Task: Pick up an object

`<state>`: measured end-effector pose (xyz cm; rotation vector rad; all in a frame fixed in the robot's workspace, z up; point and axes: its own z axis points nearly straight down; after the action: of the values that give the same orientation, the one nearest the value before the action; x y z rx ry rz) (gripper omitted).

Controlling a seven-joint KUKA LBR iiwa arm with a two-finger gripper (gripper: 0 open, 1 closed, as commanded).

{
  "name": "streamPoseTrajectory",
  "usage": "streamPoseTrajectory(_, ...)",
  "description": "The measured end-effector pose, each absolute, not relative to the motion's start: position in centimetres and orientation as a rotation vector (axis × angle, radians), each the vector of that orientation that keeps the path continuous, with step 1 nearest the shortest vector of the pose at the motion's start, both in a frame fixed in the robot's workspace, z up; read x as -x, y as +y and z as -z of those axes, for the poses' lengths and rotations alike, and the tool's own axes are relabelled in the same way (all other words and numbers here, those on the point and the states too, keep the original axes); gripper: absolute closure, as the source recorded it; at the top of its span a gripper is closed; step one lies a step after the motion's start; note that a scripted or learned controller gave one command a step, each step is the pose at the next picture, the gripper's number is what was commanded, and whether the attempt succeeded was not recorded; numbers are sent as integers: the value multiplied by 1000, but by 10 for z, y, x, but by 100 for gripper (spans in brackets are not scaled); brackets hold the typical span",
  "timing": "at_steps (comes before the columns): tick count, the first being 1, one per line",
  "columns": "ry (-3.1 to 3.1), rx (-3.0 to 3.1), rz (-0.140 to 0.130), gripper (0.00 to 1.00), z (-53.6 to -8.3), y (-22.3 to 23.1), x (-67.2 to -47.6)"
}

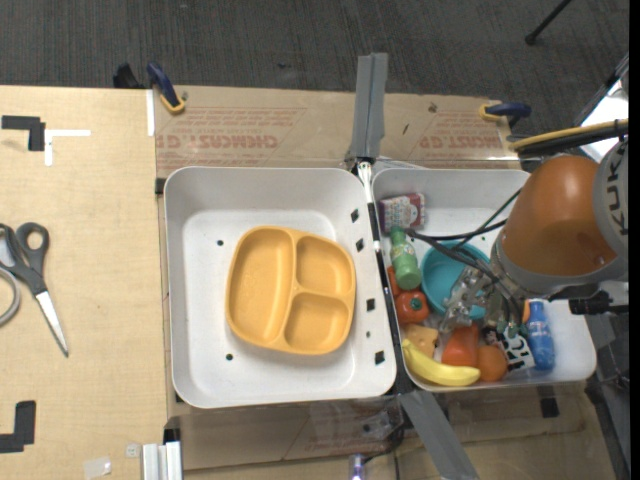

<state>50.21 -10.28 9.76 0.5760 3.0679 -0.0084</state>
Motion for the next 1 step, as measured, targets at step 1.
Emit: streamPoseTrajectory(1, 3070, -568, 1, 0, -96, -99, -503)
